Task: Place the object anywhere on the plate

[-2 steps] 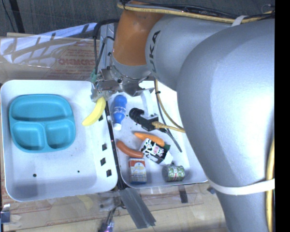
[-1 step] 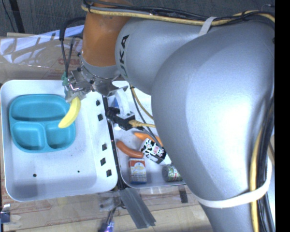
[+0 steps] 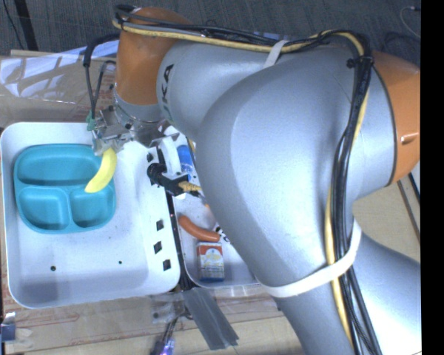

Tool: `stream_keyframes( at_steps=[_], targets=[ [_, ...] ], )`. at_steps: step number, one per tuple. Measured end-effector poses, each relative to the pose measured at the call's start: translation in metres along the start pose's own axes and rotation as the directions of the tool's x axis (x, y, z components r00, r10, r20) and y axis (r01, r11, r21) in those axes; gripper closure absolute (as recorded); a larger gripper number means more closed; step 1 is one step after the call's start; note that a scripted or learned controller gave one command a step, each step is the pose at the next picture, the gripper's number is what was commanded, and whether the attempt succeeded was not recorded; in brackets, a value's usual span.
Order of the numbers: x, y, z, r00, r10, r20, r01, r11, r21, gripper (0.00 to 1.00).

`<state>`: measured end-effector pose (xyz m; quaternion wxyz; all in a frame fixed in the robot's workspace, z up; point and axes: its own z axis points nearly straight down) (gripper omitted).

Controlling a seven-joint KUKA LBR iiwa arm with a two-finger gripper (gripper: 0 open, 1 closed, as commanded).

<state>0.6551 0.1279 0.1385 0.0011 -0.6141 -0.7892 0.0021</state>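
Camera view: gripper (image 3: 106, 140) hangs over the left bin's (image 3: 29, 287) far edge, at the far right corner of the blue plate (image 3: 55, 187). Banana (image 3: 101, 172) hangs just below it, top end up between the jaws, which look clamped on that end; grip appears thin. Banana's long axis runs from the jaws down toward the near edge, lower tip over the plate's right rim, at the divider between compartments. Cannot tell whether the tip touches the plate. Judgement: plate lies left of and below the jaws, so a short shift left before letting go would centre the fruit. Right bin (image 3: 233, 276) holds a sausage (image 3: 197, 230) and small carton (image 3: 212, 261).
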Motion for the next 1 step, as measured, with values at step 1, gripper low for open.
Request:
stream_keyframes(
  at_steps=[1],
  targets=[
    [0.0002,0.0005,-0.0011,1.000,0.000,0.000,0.000,1.000,-0.002,0.00]
  ],
)
